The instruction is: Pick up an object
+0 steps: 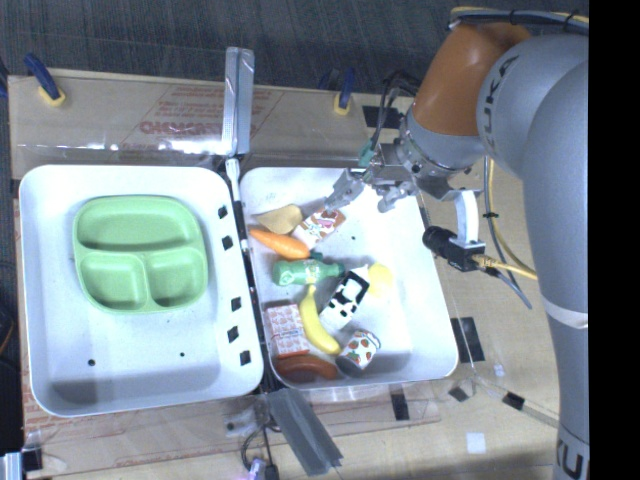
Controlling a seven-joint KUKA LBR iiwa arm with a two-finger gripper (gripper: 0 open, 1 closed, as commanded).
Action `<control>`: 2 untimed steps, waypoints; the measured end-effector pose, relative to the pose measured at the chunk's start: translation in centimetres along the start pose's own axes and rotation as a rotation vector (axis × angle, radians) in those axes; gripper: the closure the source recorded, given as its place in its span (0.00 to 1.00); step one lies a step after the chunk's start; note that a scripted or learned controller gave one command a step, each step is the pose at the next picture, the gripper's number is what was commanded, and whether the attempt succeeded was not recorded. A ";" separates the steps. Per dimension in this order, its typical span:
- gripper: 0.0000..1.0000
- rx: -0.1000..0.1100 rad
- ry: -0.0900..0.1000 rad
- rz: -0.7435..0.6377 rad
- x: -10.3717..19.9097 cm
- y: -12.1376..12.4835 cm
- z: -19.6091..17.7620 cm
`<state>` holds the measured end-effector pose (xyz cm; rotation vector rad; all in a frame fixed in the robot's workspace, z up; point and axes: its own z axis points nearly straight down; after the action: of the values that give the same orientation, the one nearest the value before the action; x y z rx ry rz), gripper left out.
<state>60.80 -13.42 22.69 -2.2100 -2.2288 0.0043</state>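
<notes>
Camera view: arm over the right bin (425, 268), toys crowded below it.

Looking down, the gripper (368, 188) hangs at the bin's back edge with its two fingers spread and nothing between them. Just beside it sits a small carton (320, 226), with a carrot (278, 242), a green bottle (305, 271) and a banana (318, 323) packed close. The green tray (140, 253) sits alone in the left bin. My worry is the crowding: a descent here could land a finger on the carton's top or nudge the carrot, and the close would catch nothing.
</notes>
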 end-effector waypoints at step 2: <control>0.00 0.001 0.000 0.127 3.2 -6.0 13.7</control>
<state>54.75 -10.29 8.98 -2.3471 -2.0837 0.0053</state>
